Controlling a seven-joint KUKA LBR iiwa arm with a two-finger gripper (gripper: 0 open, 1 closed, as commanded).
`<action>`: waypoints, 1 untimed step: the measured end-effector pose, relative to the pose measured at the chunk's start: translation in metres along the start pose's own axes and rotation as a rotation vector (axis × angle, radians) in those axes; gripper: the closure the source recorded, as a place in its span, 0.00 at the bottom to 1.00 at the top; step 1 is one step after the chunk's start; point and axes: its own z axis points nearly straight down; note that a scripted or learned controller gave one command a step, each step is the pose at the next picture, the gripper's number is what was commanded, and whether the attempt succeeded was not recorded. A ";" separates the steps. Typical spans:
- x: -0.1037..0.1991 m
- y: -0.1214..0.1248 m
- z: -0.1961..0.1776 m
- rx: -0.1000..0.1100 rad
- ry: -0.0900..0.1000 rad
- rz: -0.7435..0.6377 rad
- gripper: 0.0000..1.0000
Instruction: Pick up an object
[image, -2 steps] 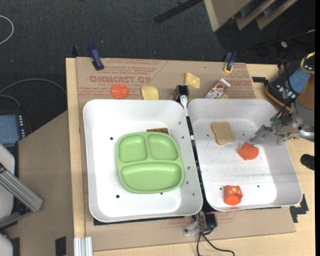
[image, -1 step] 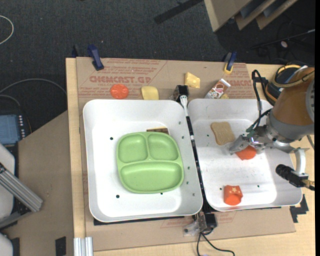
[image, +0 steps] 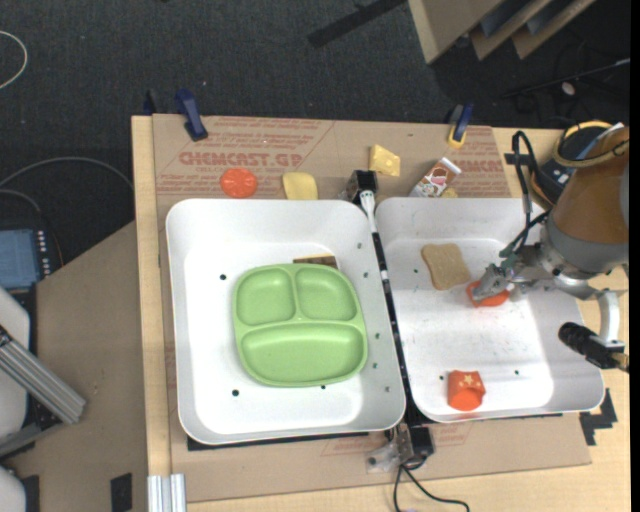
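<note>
Reaching into the right bin (image: 560, 395), the gripper (image: 494, 284) sits low over a small red piece (image: 489, 296), touching or nearly so; whether it is closed on it I cannot tell. The piece lies mid-bin, just right of a tan slab (image: 445, 266). It looks light, rigid and smooth, likely to slip, so a pinch across its narrow middle seems best. An orange block (image: 465, 389) lies nearer, well apart.

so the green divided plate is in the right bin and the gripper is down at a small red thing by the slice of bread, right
Not quite: the camera view shows the green divided plate in the left bin, not the right. The gripper is indeed down at the small red thing beside the slice of bread.
</note>
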 end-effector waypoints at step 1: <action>0.057 0.030 -0.096 -0.007 0.000 -0.006 1.00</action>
